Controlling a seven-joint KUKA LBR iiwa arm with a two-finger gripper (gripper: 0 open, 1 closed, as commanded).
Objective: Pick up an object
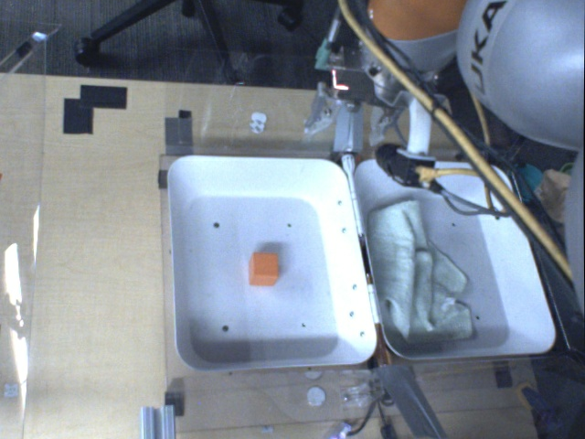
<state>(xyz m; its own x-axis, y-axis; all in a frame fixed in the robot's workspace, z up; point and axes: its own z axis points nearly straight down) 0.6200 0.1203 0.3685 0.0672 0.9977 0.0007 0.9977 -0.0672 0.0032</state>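
A small orange cube [264,269] rests near the middle of the left white bin [180,245]. A crumpled pale cloth [418,268] lies along the left side of the right bin [516,277]. My gripper [333,123] hangs above the bench just behind the bins, over the back end of the wall they share. It is well away from both the cube and the cloth. Its fingers stand a little apart, open, with nothing between them. The grey arm with its orange band [411,3] comes in from the upper right.
Yellow and black cables [448,179] loop from the arm over the back of the right bin. Black tape marks [91,106] and a small white bit [259,122] lie on the wooden bench behind the left bin. An office chair base [183,7] stands on the floor beyond.
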